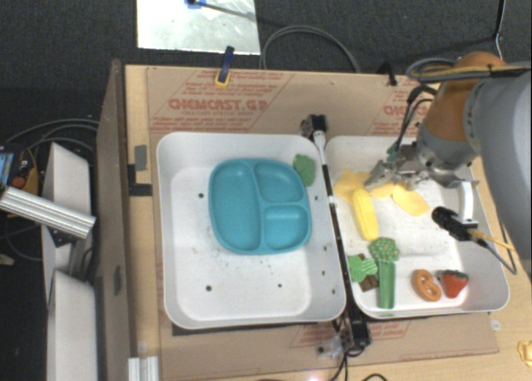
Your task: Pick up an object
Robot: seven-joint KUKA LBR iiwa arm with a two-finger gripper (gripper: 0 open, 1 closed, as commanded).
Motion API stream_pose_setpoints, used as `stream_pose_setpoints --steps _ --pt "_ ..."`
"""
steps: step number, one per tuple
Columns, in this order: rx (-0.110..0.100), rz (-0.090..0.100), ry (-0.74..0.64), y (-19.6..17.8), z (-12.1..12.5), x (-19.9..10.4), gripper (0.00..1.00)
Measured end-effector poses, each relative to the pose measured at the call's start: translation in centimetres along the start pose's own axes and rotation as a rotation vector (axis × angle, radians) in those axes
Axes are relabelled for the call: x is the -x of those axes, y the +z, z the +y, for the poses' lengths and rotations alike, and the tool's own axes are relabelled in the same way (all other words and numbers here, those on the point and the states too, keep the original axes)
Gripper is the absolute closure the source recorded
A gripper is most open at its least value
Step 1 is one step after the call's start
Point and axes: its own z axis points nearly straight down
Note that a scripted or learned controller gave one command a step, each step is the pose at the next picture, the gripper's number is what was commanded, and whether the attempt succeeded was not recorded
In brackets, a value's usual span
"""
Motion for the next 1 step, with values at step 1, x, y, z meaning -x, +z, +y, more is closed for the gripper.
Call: stream_pose_setpoints --steps 1 --pt "-0.001 -0.002 0.004 -6.77 1.6 1.41 0.0"
